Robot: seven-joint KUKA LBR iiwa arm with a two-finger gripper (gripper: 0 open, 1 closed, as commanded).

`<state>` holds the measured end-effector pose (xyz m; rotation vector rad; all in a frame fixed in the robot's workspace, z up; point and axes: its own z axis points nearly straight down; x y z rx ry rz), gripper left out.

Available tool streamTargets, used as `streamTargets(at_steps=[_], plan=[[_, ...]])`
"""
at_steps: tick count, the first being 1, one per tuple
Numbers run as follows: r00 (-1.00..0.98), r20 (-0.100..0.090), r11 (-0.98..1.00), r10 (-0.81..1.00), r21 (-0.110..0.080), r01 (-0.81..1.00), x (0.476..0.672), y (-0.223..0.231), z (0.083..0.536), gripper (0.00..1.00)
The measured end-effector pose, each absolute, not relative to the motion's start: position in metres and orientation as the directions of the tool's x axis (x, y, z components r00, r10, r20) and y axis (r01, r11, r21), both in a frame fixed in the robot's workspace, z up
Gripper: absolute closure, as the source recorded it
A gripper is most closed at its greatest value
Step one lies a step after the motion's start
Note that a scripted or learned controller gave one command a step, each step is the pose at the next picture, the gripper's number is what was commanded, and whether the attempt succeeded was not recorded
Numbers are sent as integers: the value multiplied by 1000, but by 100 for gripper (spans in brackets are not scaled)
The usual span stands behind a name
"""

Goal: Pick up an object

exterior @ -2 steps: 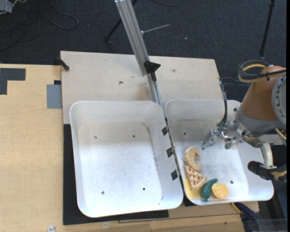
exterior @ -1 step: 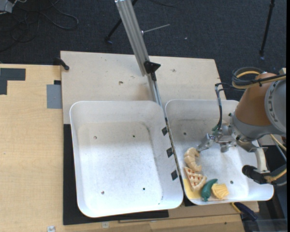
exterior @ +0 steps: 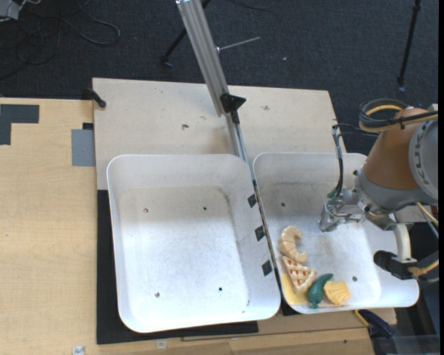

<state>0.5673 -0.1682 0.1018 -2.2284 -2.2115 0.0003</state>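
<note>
The left bin (exterior: 133, 198) sits at nine o'clock. In the right bin (exterior: 399, 291), a croissant (exterior: 292, 244), waffle (exterior: 299, 276), green piece (exterior: 317, 288) and yellow piece (exterior: 337, 293) cluster at six o'clock; the gripper (exterior: 333, 217) hangs above them at three o'clock, nothing visibly gripped.

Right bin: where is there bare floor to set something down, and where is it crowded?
The right bin has bare floor across its far half, from the divider to the gripper, and along its near right corner. It is crowded at the near left: the croissant, waffle piece, green item and yellow item cluster there. The left bin shows bare floor throughout.
</note>
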Motion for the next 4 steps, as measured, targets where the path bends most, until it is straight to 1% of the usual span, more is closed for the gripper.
streamTargets(at_steps=[1,2,3,4], plan=[[-3,0,3,1000,2,1000,562,-161,157,100],[0,-1,0,1000,3,1000,563,-162,208,100],[-5,2,5,1000,0,1000,582,-114,211,100],[-5,2,5,1000,-1,1000,593,-65,224,100]])
